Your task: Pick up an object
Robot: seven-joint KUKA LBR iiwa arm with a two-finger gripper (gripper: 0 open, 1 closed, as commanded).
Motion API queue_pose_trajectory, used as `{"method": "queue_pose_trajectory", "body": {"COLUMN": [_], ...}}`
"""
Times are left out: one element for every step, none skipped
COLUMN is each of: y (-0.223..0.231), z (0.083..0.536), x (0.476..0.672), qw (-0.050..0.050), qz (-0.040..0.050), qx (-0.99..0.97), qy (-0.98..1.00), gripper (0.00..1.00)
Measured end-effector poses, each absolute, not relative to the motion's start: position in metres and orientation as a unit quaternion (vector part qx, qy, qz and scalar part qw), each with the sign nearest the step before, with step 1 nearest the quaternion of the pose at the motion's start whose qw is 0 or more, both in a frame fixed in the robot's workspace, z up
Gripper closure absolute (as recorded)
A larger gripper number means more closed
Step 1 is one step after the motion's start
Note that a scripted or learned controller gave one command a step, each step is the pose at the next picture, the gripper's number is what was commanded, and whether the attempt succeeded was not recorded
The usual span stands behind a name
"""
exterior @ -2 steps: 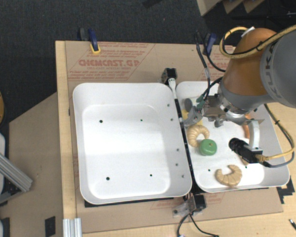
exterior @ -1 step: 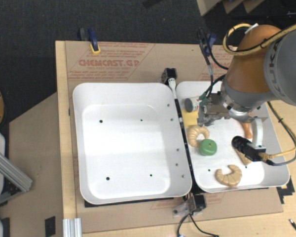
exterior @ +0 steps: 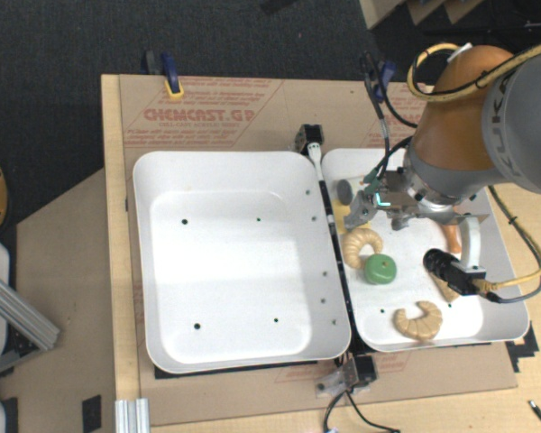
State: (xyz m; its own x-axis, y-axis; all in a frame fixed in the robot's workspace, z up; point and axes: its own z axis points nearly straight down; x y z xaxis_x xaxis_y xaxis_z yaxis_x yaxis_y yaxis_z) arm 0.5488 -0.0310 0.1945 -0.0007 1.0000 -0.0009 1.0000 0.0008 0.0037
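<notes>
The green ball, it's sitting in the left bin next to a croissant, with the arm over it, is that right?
Not quite. The green ball is in the right bin, not the left one. The rest holds: it lies beside a croissant, and the arm hangs over that bin. The camera view shows it.

The left bin (exterior: 234,260) lies open to reach; croissants (exterior: 362,243), a green ball (exterior: 379,269) and the arm (exterior: 473,124) crowd the right bin (exterior: 500,318)
</notes>
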Motion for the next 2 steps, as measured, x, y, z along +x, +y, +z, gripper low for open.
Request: {"method": "queue_pose_trajectory", "body": {"y": [-0.0309,-0.0309], "z": [0.2051,0.2045], "x": [0.5494,0.5492], "qw": [0.003,0.003], "qz": [0.002,0.0015], "qx": [0.707,0.707], "qy": [0.708,0.708], "gripper": [1.0,0.0]}}
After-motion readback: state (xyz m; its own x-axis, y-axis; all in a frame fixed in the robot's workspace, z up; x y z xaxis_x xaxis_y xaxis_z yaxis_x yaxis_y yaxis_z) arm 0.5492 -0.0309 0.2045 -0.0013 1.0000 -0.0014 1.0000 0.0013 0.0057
